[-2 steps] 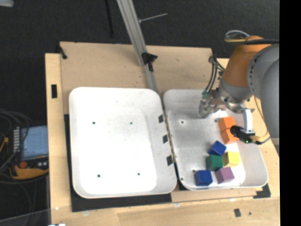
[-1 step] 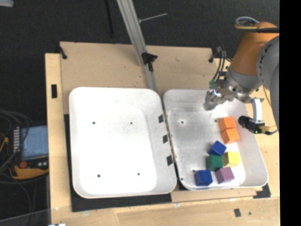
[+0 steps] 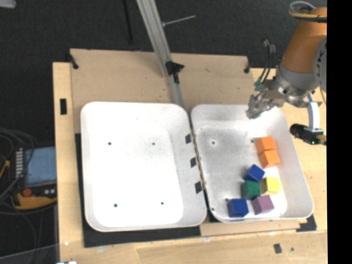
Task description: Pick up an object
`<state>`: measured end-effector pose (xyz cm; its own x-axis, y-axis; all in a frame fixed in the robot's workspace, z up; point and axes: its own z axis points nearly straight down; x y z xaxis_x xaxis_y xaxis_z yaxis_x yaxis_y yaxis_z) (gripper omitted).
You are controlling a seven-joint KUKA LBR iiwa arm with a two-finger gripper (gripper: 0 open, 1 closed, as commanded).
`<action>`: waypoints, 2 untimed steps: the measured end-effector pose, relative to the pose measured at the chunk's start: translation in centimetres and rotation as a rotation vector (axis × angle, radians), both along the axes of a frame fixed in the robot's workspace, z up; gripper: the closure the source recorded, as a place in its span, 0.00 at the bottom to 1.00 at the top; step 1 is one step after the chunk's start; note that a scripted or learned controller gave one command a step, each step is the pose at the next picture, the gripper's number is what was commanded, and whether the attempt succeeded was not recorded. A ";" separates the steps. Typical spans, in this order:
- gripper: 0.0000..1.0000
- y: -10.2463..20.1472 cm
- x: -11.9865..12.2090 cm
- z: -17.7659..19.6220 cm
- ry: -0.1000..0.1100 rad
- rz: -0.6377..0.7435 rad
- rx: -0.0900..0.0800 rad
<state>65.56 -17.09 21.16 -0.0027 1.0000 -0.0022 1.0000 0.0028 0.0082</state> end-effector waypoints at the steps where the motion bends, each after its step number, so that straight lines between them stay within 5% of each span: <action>1: 1.00 5.5 -1.2 -0.5 0.008 0.003 0.002; 2: 1.00 11.6 -2.5 0.5 0.008 0.005 0.004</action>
